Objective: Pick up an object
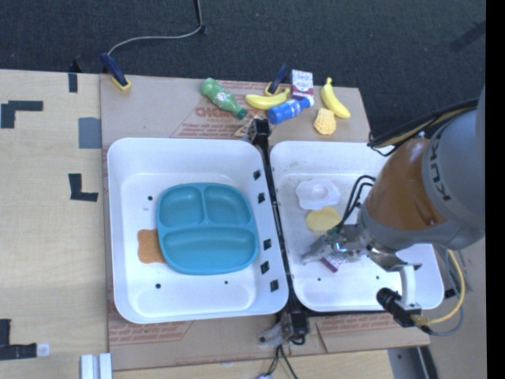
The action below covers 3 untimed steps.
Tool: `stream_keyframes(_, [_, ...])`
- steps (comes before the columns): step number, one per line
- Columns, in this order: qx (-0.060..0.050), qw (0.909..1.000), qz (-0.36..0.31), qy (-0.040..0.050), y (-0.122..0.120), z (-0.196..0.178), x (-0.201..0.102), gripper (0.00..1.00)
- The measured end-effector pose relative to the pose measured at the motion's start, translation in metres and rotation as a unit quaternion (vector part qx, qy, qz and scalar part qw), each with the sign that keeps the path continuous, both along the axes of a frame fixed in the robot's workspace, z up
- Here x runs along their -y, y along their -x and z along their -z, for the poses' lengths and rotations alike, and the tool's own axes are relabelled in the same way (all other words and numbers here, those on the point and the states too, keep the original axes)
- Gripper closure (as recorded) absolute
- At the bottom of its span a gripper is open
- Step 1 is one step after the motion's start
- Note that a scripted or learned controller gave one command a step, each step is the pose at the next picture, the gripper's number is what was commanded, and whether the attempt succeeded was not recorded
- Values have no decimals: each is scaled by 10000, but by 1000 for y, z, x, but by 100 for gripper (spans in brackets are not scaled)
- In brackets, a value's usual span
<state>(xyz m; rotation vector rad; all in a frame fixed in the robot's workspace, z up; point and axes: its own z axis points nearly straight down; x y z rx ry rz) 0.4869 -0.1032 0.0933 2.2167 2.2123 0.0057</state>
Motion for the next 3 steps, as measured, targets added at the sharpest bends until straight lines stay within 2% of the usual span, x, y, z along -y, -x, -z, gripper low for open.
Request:
stream_keyframes(1, [21, 10000, 0, 4, -2, -11, 0, 100])
stream_keyframes(2, [-50, 10000, -14, -23, 3, -91, -13, 100])
stream_keyframes(3, [-54, 10000, -14, -25, 3, -91, -13, 0])
